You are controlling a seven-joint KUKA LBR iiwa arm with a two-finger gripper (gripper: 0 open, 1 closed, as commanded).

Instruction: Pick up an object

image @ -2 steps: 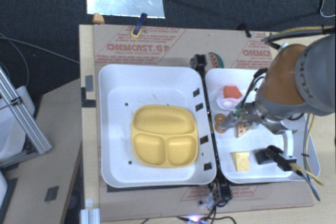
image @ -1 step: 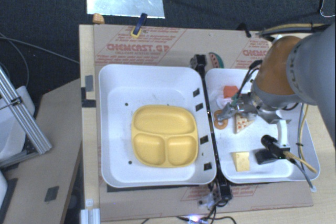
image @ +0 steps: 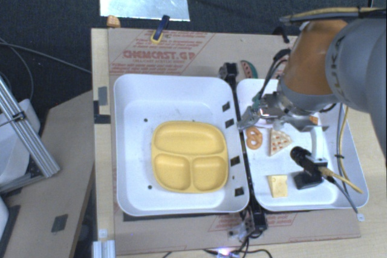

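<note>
My pincer (image: 249, 119) hangs low at the left side of the right bin (image: 302, 205), right by the pretzel (image: 254, 138), so I think that is my pick. I cannot tell if my pincer is open or closed. A pizza slice (image: 279, 142) and a cheese block (image: 278, 185) lie there too. The left bin (image: 133, 130) holds a yellow plate (image: 189, 156).

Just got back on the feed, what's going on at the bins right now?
The arm reaches in over the right bin, with its end effector low by that bin's left wall, just above a pretzel. A pizza slice lies beside the pretzel, and a yellow square sits nearer the front. All three rest on the bin floor. The left bin holds a yellow divided tray.
</note>
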